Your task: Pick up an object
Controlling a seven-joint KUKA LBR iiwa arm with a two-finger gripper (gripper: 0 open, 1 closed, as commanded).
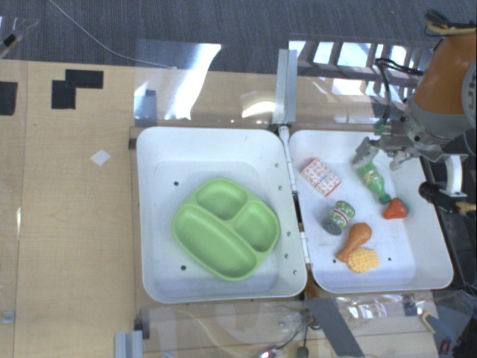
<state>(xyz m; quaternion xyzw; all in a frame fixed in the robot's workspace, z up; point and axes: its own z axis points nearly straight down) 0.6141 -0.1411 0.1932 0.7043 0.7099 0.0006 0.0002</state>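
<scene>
No text, brand or number can be read. The can point(340, 217) wears a green and white label and the box point(320, 177) a red and white print (both too small to make out). Black block marks point(74, 86) on the desk point(67, 200) form no letters.

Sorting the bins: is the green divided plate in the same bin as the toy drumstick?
No, the green plate lies in the left bin; the drumstick is in the right bin.
</scene>
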